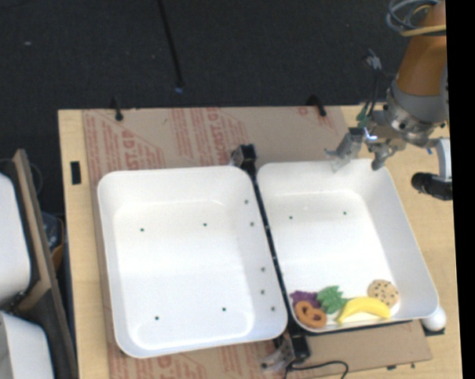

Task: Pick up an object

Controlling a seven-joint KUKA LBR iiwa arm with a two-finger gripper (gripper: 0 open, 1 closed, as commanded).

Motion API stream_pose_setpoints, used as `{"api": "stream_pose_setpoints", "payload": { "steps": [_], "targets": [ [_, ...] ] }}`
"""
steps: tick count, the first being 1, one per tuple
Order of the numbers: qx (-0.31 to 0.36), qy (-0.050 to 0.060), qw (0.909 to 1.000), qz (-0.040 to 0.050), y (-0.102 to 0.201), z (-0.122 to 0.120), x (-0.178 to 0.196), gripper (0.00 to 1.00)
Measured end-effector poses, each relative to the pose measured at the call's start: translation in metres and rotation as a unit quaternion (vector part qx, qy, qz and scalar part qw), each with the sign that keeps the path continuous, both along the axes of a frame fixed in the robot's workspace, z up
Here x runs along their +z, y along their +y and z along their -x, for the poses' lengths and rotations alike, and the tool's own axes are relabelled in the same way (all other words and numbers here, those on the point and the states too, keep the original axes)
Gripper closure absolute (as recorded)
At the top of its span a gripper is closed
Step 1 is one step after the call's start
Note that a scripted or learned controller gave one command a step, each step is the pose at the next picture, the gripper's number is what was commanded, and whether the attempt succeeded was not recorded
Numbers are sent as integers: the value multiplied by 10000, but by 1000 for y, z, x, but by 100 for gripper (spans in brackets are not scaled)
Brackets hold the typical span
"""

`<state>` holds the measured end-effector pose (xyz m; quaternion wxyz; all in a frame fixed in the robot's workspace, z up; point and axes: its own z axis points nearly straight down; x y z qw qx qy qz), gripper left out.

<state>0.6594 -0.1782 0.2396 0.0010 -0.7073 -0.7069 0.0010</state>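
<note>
Several small toy foods lie along the near edge of the right bin (396, 217): a yellow banana (362, 309), a round cookie (383, 293), a green leafy piece (331, 298), purple grapes (302, 297) and a brown pretzel (310, 316). My gripper (355, 157) hangs over the far edge of the right bin, well away from the foods. Its two fingers are spread open with nothing between them.
The left bin (114, 253) sits beside the right one, with a black clip (245, 155) at their far joint. Both rest on a cardboard sheet (164, 137) on the bench. White equipment (9, 257) stands at the left edge.
</note>
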Motion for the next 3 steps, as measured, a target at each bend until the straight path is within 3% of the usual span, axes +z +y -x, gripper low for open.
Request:
{"api": "stream_pose_setpoints", "payload": {
  "steps": [2,3],
  "targets": [
    [1,-9,10000,-1,0,-12,-113,0],
    [4,-27,10000,7,-1,-13,-101,100]
  ]
}}
